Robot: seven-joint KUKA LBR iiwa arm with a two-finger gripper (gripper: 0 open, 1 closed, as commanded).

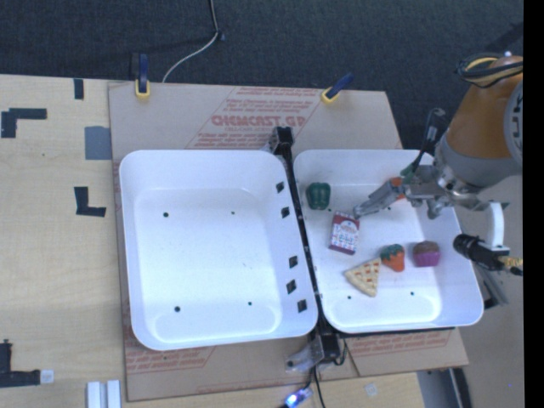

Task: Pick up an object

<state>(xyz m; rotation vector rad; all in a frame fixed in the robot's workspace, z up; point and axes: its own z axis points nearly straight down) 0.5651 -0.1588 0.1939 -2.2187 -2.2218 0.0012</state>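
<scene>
Since my arm reaches in from the right, my pincer [360, 210] hangs low over the right bin [425, 317], where all the loose things lie; the left bin [136, 228] is well apart. Whether my pincer is open or closed I cannot tell from this slant. Its tip sits just above the small red-and-white packet [343, 234], which I judge the likeliest thing to take. A green pepper [318, 195] lies near on the far side, a pizza slice [365, 276], a carrot-like toy [393, 257] and a purple block [425, 253] lie nearer the bin's front edge.
</scene>
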